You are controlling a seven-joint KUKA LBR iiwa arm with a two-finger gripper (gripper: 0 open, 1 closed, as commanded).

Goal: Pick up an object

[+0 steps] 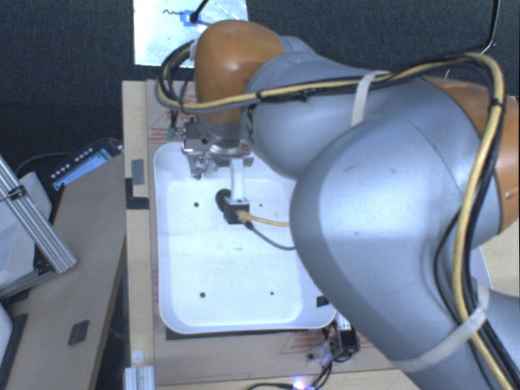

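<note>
The left white bin lies under my gripper, which hangs low over the bin's far part below the orange wrist band. A small black piece sits at the gripper's lower end, close to the bin floor. A thin yellow and dark cord trails from it to the right. Whether this piece is a loose object or part of the gripper is unclear. The arm's grey body hides the right side of the bench.
A wooden bench edge runs along the bin's left side. Further left stand an aluminium rail and a dark handheld device. A shiny sheet lies behind the bin. Loose wires sit at the bin's front right corner.
</note>
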